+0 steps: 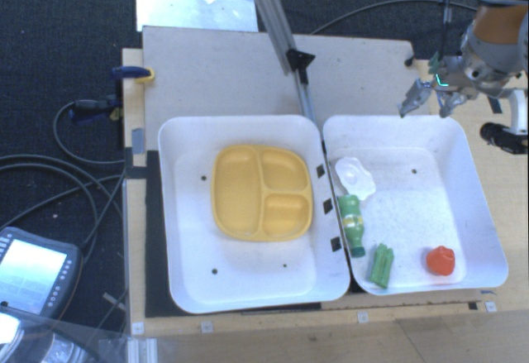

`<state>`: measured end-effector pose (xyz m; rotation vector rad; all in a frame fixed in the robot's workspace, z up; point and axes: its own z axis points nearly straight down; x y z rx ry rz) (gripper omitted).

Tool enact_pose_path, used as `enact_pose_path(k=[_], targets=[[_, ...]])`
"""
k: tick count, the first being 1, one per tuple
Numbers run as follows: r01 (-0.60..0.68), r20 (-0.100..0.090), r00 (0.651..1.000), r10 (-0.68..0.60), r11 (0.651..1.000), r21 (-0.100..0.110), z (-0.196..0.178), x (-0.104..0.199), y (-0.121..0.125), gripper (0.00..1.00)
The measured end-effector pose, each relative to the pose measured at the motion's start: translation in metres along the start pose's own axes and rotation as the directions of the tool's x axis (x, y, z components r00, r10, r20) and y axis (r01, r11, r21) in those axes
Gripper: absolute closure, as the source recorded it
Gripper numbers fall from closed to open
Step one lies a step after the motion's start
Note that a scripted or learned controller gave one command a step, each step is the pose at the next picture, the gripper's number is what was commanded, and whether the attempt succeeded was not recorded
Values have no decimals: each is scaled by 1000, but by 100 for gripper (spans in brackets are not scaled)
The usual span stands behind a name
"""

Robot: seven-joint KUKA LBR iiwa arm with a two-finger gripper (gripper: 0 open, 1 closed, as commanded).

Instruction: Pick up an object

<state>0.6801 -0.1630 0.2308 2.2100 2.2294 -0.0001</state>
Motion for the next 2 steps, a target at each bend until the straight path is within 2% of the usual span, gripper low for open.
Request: enact_pose_path(k=[1, 2], targets=[[0, -2, 1000, 0, 1000, 4, 59, 7, 4, 0], [-3, -2, 1000, 3, 1000, 5, 116, 10, -5, 0]])
